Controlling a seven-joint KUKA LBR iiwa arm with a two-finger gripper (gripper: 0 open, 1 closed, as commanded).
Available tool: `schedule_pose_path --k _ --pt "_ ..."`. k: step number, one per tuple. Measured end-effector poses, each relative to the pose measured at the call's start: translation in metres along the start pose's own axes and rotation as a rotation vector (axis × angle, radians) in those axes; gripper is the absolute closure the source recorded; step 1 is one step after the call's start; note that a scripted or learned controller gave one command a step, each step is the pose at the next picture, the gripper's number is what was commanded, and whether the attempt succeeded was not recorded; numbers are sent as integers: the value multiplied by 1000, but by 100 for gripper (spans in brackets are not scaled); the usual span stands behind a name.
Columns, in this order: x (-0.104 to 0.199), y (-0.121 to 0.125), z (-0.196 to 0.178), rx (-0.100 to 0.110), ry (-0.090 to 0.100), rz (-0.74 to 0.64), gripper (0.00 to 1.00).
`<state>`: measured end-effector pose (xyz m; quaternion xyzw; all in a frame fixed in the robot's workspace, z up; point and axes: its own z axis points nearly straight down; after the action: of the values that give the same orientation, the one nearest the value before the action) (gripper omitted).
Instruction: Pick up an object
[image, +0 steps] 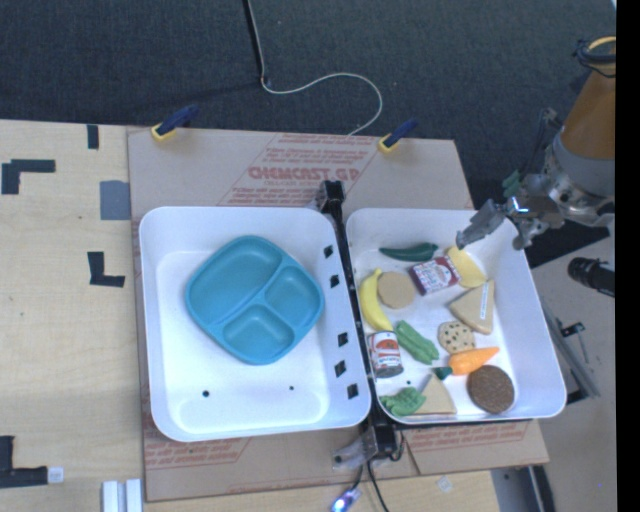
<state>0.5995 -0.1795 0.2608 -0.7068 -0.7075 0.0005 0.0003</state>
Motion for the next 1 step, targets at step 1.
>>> schedule_pose_path --k 1 --pt "51 -33 -50 -3 1 -4 0"
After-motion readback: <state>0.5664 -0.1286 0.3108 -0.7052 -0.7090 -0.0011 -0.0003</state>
